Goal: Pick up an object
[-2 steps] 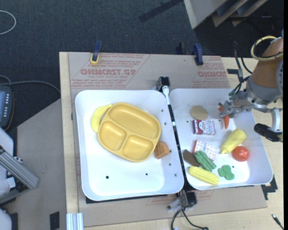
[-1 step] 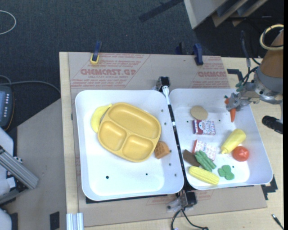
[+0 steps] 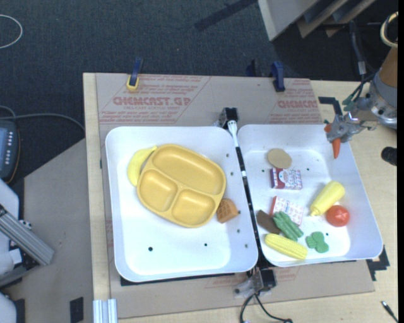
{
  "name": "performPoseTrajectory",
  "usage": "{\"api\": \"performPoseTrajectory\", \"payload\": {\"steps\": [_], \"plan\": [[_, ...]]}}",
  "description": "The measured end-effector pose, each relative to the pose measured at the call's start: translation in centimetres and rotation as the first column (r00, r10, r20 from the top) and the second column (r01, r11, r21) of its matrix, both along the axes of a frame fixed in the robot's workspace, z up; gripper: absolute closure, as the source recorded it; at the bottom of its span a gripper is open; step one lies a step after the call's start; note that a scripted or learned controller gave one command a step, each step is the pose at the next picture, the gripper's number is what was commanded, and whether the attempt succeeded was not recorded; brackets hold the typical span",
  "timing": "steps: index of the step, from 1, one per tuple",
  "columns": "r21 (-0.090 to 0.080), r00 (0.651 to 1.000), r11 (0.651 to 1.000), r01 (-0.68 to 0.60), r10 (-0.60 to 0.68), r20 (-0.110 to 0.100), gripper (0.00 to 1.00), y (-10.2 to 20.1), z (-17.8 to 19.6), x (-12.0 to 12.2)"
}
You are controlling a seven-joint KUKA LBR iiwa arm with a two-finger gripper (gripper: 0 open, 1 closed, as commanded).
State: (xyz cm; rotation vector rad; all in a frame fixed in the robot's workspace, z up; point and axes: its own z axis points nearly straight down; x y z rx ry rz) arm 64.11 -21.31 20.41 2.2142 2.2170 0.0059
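One corn cob (image 3: 285, 245), two cartons (image 3: 286, 178), one tomato (image 3: 338, 216)

A dark blue-grey carpet (image 3: 126, 38) covers the floor around the desk (image 3: 189, 94), whose brown board top bears faded red lettering. Two clamps grip the board's far edge: a blue-and-yellow one (image 3: 134, 76) toward 11 o'clock and a blue one (image 3: 277, 76) toward 1 o'clock. At 12 o'clock to 1 o'clock, pale furniture or a box (image 3: 303, 16) stands on the carpet, with a dark bar (image 3: 227, 14) slanting just beside it. A thin white cable loop (image 3: 9, 30) lies at 10 o'clock. At 9 o'clock a dark device (image 3: 7, 151) sits near the edge, and a grey metal rail (image 3: 25, 236) slants at 8 o'clock. Black cables (image 3: 265, 309) trail off at 6 o'clock. Light is even, with soft shadows.
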Motion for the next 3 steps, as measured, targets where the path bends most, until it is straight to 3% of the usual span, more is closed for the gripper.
{"api": "performPoseTrajectory", "payload": {"steps": [1, 2, 3], "plan": [[0.001, 1.000, 1.000, 0.001, -0.001, -0.002, 1.00, 0.0, 2.3, 0.1], [0.005, 1.000, 1.000, -0.002, 0.002, -0.010, 1.00, 4.0, 2.5, -1.6], [0.006, 1.000, 1.000, -0.002, 0.002, -0.013, 1.00, 8.0, 1.6, -5.2]]}}
